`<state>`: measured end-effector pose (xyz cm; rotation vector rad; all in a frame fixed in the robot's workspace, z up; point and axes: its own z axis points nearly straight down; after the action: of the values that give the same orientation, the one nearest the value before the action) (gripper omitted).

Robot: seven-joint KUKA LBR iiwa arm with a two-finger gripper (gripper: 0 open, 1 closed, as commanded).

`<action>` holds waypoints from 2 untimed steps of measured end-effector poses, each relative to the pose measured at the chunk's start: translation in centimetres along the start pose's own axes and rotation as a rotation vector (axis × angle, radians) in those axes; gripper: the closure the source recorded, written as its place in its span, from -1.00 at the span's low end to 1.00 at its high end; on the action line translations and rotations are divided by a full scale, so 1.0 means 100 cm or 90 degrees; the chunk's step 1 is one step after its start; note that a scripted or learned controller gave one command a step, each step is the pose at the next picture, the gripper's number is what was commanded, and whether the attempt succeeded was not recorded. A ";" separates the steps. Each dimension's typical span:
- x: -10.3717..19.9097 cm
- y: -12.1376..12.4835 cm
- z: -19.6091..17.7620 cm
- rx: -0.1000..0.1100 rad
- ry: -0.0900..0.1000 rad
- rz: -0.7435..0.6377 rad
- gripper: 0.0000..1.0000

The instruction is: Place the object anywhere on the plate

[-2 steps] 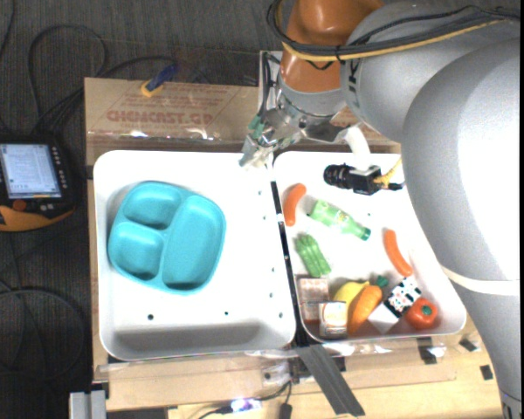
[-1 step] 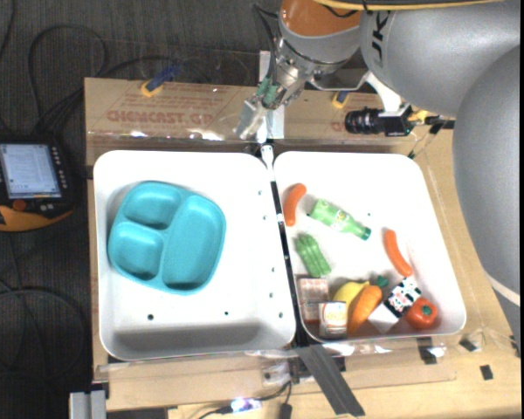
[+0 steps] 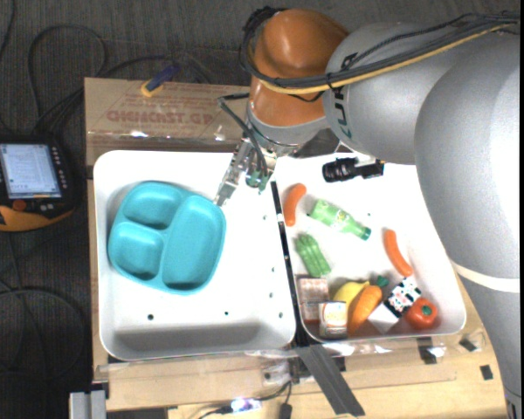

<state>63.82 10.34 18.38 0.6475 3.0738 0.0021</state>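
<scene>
the hand [image 3: 244, 175] hovers just past the blue plate [image 3: 168, 236]'s upper right rim; what it holds, i cannot tell.

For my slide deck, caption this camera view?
KUKA gripper hovers over the left bin near the blue plate; toy food fills the right bin.

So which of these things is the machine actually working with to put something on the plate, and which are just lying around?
Part of the job:
- the blue plate in the left bin
- the gripper above that bin's far right corner
- the toy foods in the right bin: orange carrot, green bottle, tomato

Just lying about:
- the handheld screen on the floor
- the cardboard box behind the bins
</scene>
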 end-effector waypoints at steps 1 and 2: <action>0.000 0.000 0.000 -0.001 0.000 0.000 -1.00; 0.000 0.002 -0.010 -0.003 -0.001 0.000 1.00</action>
<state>63.88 10.50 19.36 0.6461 3.0722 0.0090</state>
